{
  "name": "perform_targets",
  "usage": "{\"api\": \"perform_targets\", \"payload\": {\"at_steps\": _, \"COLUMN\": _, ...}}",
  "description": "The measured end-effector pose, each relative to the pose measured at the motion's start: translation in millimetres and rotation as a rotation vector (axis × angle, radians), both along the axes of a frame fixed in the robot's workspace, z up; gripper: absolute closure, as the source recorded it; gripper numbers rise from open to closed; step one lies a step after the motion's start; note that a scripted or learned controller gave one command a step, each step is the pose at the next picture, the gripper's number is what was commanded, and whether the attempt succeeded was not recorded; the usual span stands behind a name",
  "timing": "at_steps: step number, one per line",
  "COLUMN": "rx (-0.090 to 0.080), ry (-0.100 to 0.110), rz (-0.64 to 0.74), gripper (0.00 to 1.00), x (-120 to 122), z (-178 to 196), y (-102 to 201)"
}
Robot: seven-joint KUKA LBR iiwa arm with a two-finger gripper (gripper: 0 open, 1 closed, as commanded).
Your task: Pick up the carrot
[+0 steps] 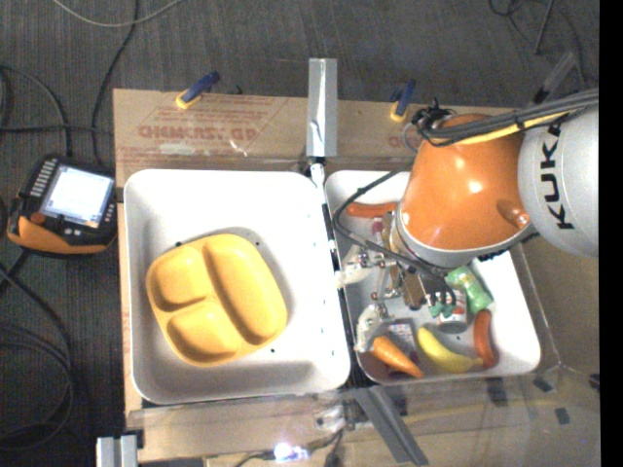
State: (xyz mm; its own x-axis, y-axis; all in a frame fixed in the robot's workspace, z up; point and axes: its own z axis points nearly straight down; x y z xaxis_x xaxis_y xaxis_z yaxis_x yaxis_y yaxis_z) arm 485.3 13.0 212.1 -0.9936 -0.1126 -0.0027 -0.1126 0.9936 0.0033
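While claw (401, 295) hovers: one carrot (394, 355), one banana (443, 351), one yellow plate (216, 297).

Dark grey carpet floor (243, 27), loose cables (107, 17), cardboard-topped bench (224, 125), teach pendant (66, 207) at left

The carrot (394, 354) is showing orange, beside a yellow banana (443, 349). A red-orange piece (483, 339) and a green item (474, 291) are lying close by. The plate (216, 297) is glowing yellow in a white bin (141, 222). The arm (467, 195) is wearing an orange band over grey. The surface (224, 129) is looking brown with faded red print.
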Motion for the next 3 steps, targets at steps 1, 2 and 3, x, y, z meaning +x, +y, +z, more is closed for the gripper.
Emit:
{"api": "perform_targets", "payload": {"at_steps": 1, "rx": -0.005, "ry": -0.012, "rz": -0.008, "gripper": 0.00, "x": 15.1, "z": -121.5, "y": -107.5}}
{"api": "perform_targets", "payload": {"at_steps": 2, "rx": -0.004, "ry": -0.021, "rz": -0.010, "gripper": 1.00, "x": 18.1, "z": -110.7, "y": -106.1}}
{"api": "perform_targets", "payload": {"at_steps": 3, "rx": -0.001, "ry": -0.001, "rz": 0.358, "gripper": 1.00, "x": 11.2, "z": -28.4, "y": -29.0}}
